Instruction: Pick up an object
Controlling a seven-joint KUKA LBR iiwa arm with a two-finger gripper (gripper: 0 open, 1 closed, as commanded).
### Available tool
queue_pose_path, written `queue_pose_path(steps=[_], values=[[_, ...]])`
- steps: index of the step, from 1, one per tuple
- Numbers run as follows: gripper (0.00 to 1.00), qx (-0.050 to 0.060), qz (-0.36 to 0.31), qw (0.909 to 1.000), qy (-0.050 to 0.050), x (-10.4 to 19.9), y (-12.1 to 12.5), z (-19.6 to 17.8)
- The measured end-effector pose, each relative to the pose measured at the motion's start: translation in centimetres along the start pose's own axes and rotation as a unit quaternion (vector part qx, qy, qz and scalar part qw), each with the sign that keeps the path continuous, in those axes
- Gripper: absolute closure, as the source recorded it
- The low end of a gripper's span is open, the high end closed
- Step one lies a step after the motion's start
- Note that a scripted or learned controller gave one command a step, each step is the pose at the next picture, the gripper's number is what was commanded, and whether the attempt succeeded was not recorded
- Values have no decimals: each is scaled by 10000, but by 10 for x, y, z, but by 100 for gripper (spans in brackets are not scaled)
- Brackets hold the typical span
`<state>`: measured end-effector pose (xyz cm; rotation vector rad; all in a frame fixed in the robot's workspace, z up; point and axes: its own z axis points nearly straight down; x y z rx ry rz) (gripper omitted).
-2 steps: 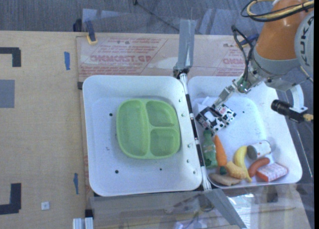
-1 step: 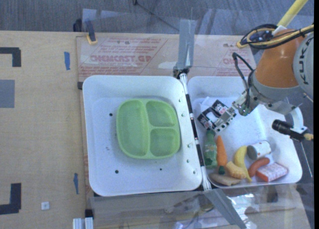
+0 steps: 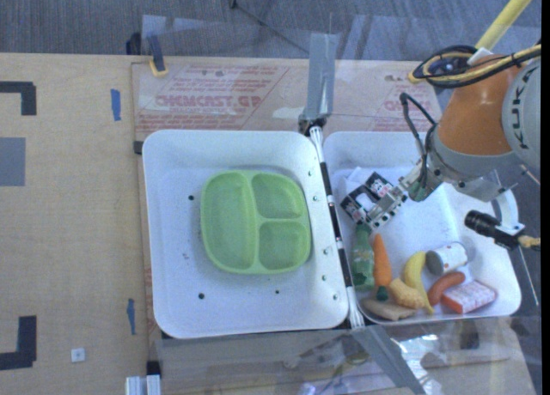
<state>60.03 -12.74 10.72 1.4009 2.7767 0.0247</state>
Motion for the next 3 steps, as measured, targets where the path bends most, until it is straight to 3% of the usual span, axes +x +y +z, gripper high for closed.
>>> queue_pose_path(steps=[1, 2, 3], values=[[0, 136, 635, 9979, 60, -59, 42, 10], [100, 99, 626, 9980, 23, -59, 43, 4], [100, 132, 802, 9967, 74, -18, 75, -93]])
